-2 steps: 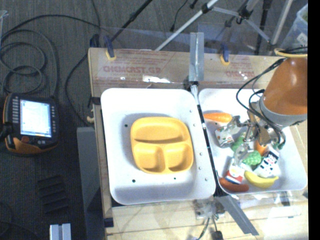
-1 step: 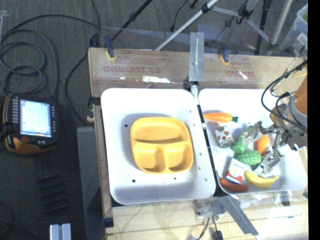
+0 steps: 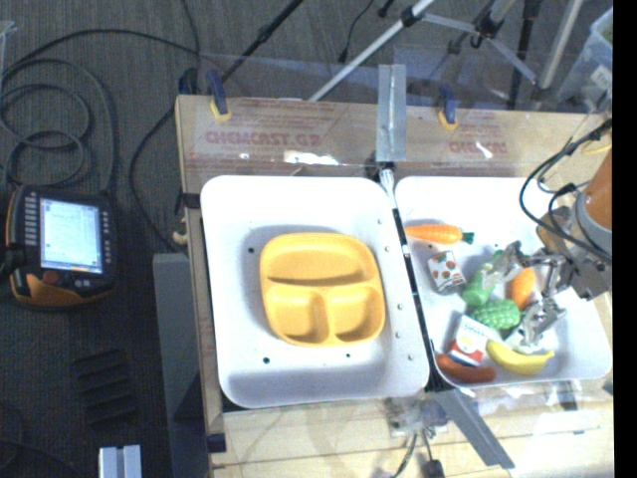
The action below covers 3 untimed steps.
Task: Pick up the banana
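banana (image 3: 520, 358) just below jaws (image 3: 532, 292), ungrasped

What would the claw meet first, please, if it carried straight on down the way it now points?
Probably the curved yellow plastic banana, which lies just beyond the claw tips in the right white bin. Depth is unclear from this slanted view, so it might land beside it.
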Tool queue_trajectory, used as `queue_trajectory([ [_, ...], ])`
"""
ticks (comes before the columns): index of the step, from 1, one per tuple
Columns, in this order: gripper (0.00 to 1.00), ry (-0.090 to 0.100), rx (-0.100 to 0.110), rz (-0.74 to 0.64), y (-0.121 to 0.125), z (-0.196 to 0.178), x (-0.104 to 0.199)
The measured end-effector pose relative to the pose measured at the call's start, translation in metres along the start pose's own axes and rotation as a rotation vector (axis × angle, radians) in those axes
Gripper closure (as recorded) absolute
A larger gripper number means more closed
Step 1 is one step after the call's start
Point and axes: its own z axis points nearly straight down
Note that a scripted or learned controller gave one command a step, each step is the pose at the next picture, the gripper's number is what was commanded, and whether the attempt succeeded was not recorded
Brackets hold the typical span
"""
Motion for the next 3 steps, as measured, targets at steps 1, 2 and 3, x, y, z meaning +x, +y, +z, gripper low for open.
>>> queue_trajectory([
  [1,0.0,0.0,0.0,0.0,0.0,0.0,0.0],
  [2,0.0,0.003,-0.002,-0.333,-0.012,0.043,-0.002],
  [3,0.0,0.0,-0.002,-0.754,-0.01,0.01,0.002],
])
